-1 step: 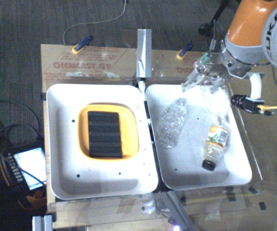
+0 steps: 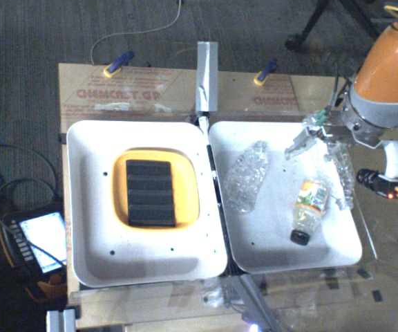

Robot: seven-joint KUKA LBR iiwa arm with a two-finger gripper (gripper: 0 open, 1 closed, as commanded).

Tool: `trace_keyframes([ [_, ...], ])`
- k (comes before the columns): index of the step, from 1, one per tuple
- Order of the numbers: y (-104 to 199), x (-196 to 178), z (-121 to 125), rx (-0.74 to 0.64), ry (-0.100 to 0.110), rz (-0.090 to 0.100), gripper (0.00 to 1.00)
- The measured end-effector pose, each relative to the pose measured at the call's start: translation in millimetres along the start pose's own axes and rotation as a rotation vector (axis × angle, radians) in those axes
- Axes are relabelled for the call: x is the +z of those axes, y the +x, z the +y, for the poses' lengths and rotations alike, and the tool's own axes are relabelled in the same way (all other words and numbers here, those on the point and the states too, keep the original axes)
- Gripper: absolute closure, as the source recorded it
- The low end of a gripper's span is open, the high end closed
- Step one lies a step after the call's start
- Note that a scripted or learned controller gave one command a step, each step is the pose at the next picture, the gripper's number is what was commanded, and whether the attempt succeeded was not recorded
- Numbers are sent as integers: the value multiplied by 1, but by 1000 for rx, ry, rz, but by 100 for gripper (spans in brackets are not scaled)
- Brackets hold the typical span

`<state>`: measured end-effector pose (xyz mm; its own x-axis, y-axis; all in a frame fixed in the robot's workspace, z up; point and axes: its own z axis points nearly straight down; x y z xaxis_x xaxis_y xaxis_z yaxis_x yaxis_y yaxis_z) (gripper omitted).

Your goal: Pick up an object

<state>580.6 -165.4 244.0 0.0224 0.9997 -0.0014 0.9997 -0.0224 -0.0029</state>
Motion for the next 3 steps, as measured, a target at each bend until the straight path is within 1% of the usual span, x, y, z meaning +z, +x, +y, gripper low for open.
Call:
trace_keyframes([
  [1,-46,25,-12,-127,-1,1,0],
  [2,-55,139,-10,-404,-18,-4,0],
  [3,-55,142,-13,-457,-39,-13,0],
])
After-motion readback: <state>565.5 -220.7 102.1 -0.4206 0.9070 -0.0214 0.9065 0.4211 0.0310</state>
